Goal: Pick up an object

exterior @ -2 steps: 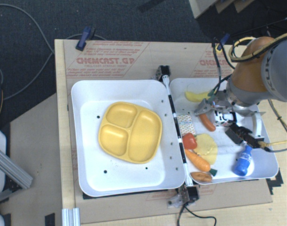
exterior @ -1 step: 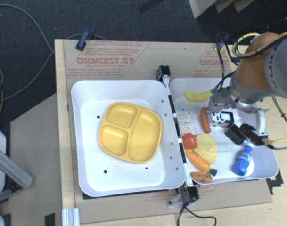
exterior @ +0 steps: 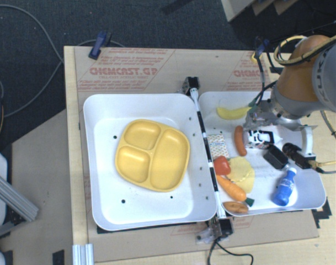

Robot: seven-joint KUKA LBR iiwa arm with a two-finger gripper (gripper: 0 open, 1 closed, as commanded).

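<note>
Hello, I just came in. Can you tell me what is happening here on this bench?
A grey robot arm with an orange band reaches in from the right over the right bin. Its gripper hangs low among toy foods and small items: a sausage, a banana, a carrot and a blue bottle. Nothing shows between its fingers. The left bin holds a yellow divided plate.

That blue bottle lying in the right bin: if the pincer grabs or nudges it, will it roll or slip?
The blue bottle lies on its side and looks round, so a nudge would probably roll it. Its surface looks smooth, so it might slip from a light grip. It sits near the bin's wall, which may stop it rolling far.
</note>
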